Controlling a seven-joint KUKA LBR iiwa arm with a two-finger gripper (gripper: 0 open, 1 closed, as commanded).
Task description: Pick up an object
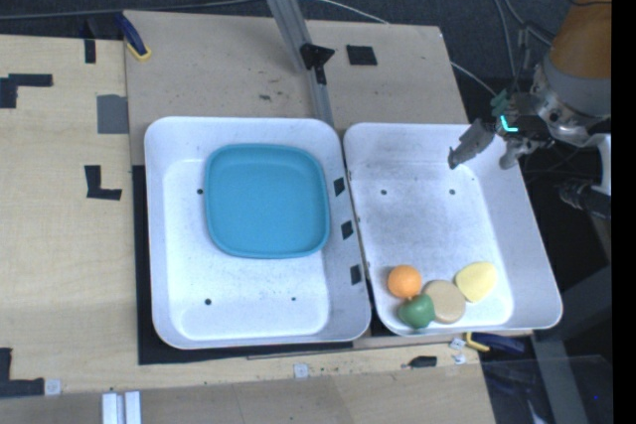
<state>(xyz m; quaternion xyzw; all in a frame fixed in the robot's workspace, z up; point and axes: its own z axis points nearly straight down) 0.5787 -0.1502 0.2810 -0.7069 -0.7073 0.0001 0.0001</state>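
The gripper [487,146] hangs wide and empty over the right bin's [527,223] far edge; it should descend squarely over the orange ball [403,280].

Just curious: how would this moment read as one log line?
gripper: open, above right bin far edge | holding: nothing | four small items: near corner | blue plate: left bin

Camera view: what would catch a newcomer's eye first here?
The big blue plate lying flat in the left bin stands out most. Next comes the cluster at the near end of the right bin: an orange ball, a green ball, a tan piece and a yellow piece. The end effector hovers over that bin's far right corner.
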